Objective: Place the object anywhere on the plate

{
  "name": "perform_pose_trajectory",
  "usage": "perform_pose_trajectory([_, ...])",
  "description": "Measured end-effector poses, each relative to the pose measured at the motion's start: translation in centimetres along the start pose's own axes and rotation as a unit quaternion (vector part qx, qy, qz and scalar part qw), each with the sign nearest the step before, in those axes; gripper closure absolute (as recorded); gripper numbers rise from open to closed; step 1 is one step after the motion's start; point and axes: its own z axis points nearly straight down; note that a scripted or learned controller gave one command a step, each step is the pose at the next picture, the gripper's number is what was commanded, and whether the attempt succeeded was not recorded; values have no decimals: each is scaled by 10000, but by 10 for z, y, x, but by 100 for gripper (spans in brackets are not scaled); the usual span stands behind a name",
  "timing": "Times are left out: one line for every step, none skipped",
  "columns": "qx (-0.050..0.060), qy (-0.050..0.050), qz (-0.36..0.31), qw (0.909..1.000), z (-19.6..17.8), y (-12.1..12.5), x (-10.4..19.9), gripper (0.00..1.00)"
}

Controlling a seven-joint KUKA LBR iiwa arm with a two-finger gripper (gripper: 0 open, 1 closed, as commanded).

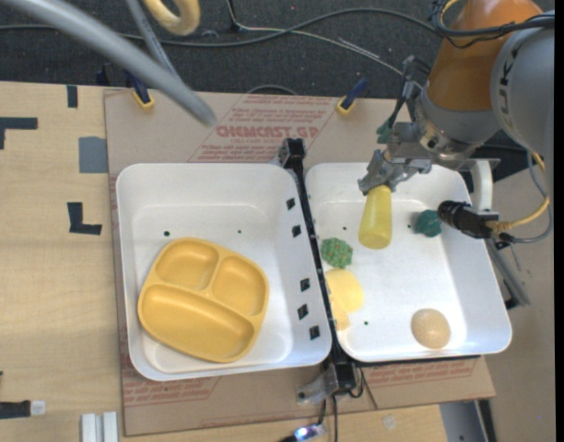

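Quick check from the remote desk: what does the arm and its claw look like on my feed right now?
The arm is grey with a rounded orange band above the wrist. Its claw is a small grey metal two-finger unit. Thin dark and yellowish cables run along the wrist.

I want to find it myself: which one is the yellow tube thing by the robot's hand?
Look in the right bin. Just below the gripper hangs an upright yellow cylinder. Its neighbours are rounder: a green broccoli and a tan egg.
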Motion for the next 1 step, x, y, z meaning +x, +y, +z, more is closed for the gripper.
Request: perform_pose_trajectory([10, 3, -6, 10000, 22, 6, 52, 100])
